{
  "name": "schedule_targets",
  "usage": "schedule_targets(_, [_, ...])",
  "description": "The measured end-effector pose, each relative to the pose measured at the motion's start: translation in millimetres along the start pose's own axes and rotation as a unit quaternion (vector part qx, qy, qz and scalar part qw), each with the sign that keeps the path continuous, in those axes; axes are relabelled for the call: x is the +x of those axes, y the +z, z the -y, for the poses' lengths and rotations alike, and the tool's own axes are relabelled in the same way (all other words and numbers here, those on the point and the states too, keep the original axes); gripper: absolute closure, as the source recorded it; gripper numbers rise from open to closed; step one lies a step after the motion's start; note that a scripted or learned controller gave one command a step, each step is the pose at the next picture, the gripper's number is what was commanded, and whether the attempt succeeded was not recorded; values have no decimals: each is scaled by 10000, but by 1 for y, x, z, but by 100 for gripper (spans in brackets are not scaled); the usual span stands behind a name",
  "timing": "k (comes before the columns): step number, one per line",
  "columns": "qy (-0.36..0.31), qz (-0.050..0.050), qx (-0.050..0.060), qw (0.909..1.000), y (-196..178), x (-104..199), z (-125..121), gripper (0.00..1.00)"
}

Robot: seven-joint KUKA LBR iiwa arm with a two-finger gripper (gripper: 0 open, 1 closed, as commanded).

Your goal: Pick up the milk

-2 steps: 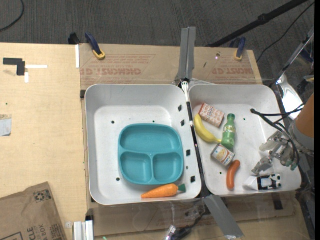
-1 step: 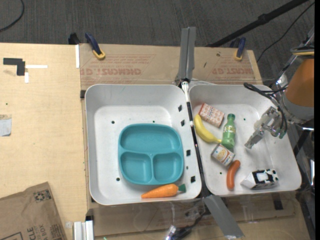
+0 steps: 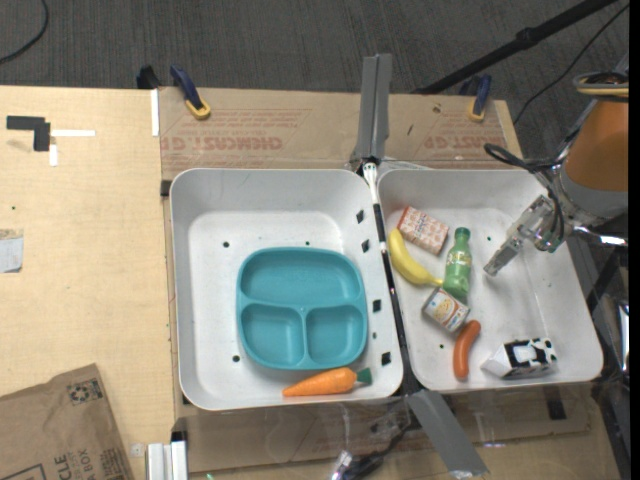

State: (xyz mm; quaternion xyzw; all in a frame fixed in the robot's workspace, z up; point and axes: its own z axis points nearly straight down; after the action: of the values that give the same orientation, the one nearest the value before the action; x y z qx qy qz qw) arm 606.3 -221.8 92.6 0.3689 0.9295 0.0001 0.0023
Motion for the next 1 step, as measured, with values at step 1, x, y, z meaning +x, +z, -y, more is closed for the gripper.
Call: schedule_targets(1, [-285,-3,6,9996,-85,40,39,0])
